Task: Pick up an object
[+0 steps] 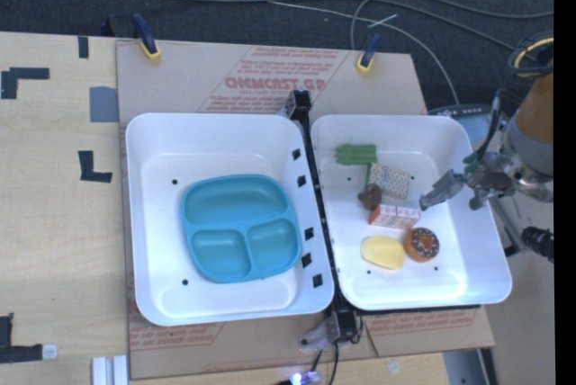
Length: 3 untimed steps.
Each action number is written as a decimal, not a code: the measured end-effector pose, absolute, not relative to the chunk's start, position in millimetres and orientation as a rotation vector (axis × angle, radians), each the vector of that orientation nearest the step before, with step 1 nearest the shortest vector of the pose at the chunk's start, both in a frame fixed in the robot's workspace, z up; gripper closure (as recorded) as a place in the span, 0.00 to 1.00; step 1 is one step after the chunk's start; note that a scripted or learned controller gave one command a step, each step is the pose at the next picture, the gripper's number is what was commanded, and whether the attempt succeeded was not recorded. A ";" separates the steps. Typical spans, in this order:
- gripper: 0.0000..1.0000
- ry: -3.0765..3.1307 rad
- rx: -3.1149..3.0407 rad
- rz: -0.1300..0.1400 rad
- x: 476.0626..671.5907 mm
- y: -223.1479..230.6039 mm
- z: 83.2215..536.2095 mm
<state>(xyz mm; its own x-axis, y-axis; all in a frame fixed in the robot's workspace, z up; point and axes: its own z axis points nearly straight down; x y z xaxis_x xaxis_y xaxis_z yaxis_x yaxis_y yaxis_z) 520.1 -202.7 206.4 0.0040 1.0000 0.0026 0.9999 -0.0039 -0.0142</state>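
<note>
- Cardboard-covered bench (pixel 270 73) bears two shallow white plastic bins.
- Grey metal claw (pixel 438 192) over right bin (pixel 477 275), finger state cannot tell, nothing seen held.
- Yellow soft lump (pixel 383 253) down-left of claw; brown sprinkled donut (pixel 421 244) just below; green block (pixel 355 155) up-left.
- Blue divided plate (pixel 241 226) far left.

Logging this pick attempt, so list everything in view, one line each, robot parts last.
bins: two, white, side by side on the bench
divided plate: one, blue, in the left bin
block: one, green, right bin, far side
patterned box: one, white speckled, right bin, middle
small figure: one, brown, beside the patterned box
carton: one, red and white, right bin
lump: one, yellow, right bin, near side
donut: one, brown, beside the lump
clamps: two, blue and yellow, far board edge
tool: one, grey, above the right bin's right side
</note>
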 end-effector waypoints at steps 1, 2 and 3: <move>0.00 -2.222 -2.220 0.002 522.9 -201.8 214.2; 0.00 -2.220 -2.219 0.005 519.9 -208.9 154.5; 0.00 -2.221 -2.218 0.004 521.6 -202.1 109.4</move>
